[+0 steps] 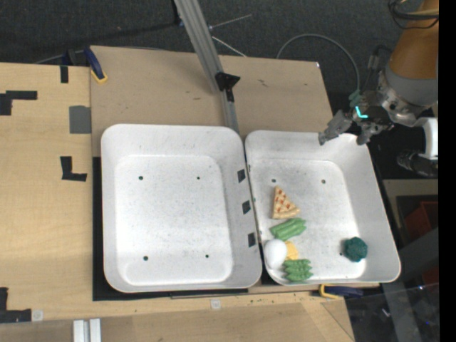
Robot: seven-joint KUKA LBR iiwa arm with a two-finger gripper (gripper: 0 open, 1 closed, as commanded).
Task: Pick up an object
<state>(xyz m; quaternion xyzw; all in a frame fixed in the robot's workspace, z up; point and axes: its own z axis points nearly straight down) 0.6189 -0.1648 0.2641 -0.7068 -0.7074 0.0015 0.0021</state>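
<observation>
The arm (417, 55) hangs over the right bin's (370, 191) far right corner, its hand (345, 132) spread wide with nothing between its fingers. No pick has begun: the waffle slice (283, 203), green pods (288, 228), egg (275, 252) and dark ball (355, 248) all lie near the bin's front, well apart from the hand.
</observation>
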